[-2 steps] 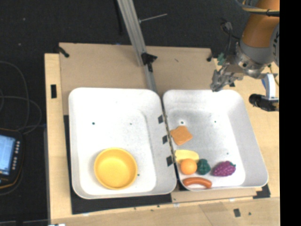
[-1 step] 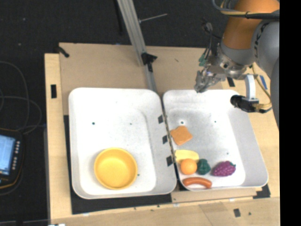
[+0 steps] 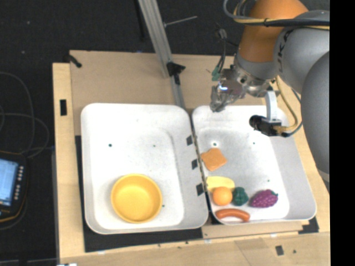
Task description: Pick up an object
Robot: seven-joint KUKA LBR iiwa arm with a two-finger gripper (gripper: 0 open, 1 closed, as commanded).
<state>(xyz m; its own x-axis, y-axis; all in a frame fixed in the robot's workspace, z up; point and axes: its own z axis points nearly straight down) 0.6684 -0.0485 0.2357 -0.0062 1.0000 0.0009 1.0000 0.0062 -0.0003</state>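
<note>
Our hand (image 3: pixel 217 105) hangs over the upper left corner of the right shallow white bin (image 3: pixel 277 148); we cannot tell its state. Lower in that bin lies an orange square block (image 3: pixel 213 159), well apart from it.

brightness: even, moderately bright over the desk (image 3: pixel 127 79); surroundings fall to near black
light source: overhead and diffuse, no single hot spot
shadows: soft and short; faint one under the yellow bowl (image 3: pixel 136 198), darker strip along the front edge of the left bin (image 3: pixel 97 148)
glare: white bins run close to clipped, surface texture washed out; soft sheen on the orange arm band (image 3: pixel 272 29)
focus: bin contents reasonably sharp; pincer (image 3: pixel 217 105) slightly soft, fine detail lost
noise: mild grain and speckle on the white plastic
distortion: slight slant perspective, desk edges look straight
colour: saturated, toy fruits read clearly
</note>
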